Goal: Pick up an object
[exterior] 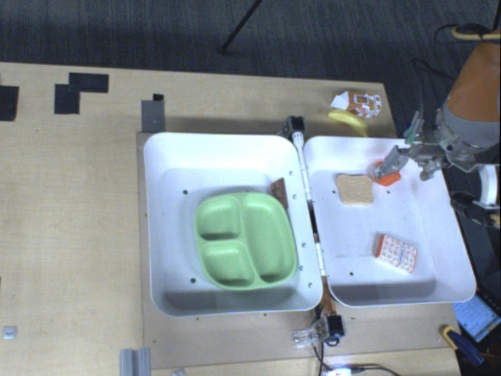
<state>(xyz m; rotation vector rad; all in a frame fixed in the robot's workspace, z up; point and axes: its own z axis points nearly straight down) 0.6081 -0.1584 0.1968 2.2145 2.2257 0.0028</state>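
The table (pixel 70 233) carries two white bins side by side. The left bin (pixel 168 210) holds a green tray (pixel 245 240) with three sections. The right bin (pixel 438 249) holds a slice of toast (pixel 355 189), an orange patterned packet (pixel 395 253) and a small orange thing (pixel 387 177). The claw (pixel 413 157) hangs just beside that orange thing, fingers spread wide, holding nothing.

Brown obj (pixel 278 188) half-hidden behind tray (pixel 244 237)

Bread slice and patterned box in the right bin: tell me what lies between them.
Nothing: the camera view shows bare white bin floor between the bread slice and the patterned box.
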